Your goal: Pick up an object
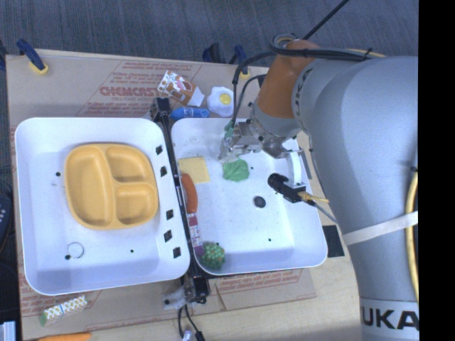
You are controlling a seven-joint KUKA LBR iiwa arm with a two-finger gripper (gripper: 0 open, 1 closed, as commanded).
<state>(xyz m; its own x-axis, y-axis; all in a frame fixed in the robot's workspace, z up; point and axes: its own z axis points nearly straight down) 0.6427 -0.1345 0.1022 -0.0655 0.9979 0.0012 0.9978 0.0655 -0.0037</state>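
- Two shallow bins share the bench. The left bin (pixel 32 190) holds a yellow divided tray (pixel 111 185) lying flat in its middle. It is broad and low, with no edge I could easily close on, so I judge it a poor target.
- Along the near wall of the right bin (pixel 238 226) lies a pale yellow square slice (pixel 194 169), flat on the floor. Just below it is an orange sausage-shaped piece (pixel 188 192), pressed against the divider. I judge both awkward, one too thin and the other crowded by the wall.
- A green-and-pink ball (pixel 212 254) sits in that bin's lower left corner, hemmed in by two walls.
- The green leafy piece (pixel 236 170) lies in the open upper middle of the right bin, apart from its neighbours. It is the one with room around it, and that is likely why I am aimed there.
- My gripper (pixel 235 146) hangs just above that green piece, at its upper edge, pointing down into the bin. From this slant I cannot tell whether my jaws are spread or pressed together, or whether they touch the piece. Nothing shows as pinched, so I take the pick as not yet made.
- A small dark disc (pixel 259 202) lies on the floor to the right, clear of my approach.
- My grey arm (pixel 355 155) slants in over the bin's right rim.
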